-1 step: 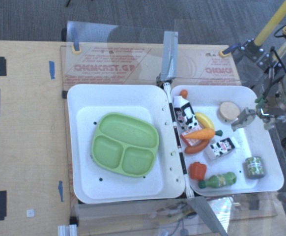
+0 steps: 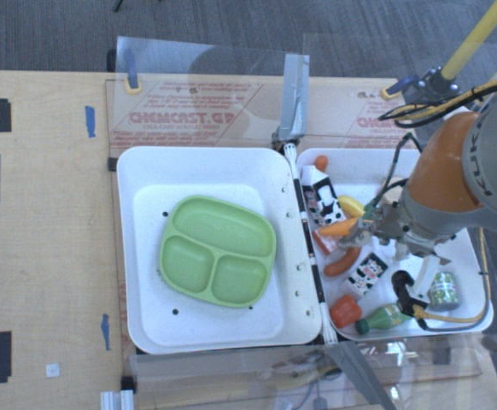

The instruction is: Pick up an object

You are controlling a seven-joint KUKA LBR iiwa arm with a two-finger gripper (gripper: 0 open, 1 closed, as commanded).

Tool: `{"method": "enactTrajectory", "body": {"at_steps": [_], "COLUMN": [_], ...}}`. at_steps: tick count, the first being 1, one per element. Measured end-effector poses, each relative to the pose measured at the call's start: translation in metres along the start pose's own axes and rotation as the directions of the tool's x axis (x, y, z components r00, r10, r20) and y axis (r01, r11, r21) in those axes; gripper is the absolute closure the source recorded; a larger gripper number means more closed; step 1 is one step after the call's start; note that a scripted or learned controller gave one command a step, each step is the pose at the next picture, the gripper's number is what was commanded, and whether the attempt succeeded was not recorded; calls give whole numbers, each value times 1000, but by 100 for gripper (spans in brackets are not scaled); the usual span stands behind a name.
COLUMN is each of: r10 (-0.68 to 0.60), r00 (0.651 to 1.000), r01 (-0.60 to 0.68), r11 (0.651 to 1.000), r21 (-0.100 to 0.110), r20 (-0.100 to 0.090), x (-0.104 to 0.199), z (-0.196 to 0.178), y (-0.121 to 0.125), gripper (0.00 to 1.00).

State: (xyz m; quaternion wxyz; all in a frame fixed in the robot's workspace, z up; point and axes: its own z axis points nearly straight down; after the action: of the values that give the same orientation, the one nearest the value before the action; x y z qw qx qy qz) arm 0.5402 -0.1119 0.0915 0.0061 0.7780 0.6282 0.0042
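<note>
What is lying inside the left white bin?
Inside the left white bin lies one green divided plate with three compartments. Whatever is under the plate is covered and cannot be seen.

One fixed cam, mounted above light wooden bench (image 2: 43,254), looking down at a slant. Moderate distance: both shallow white plastic bins (image 2: 137,229) fully in frame, grey floor (image 2: 231,7) along top edge.

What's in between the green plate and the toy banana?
In the camera view, the bins' white rims and a black-and-white cow-patterned carton lie between the green plate and the banana.
</note>
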Motion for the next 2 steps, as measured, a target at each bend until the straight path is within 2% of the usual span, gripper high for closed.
{"method": "enactTrajectory", "body": {"at_steps": [1, 2], "r10": [2, 130], "r00": [1000, 991], "r01": [-2, -130], "r11": [1000, 991], "r21": [1, 14], "r20": [-2, 1], "x": [1, 61], "z": [-9, -144], "y": [0, 18], "gripper": [100, 100]}}
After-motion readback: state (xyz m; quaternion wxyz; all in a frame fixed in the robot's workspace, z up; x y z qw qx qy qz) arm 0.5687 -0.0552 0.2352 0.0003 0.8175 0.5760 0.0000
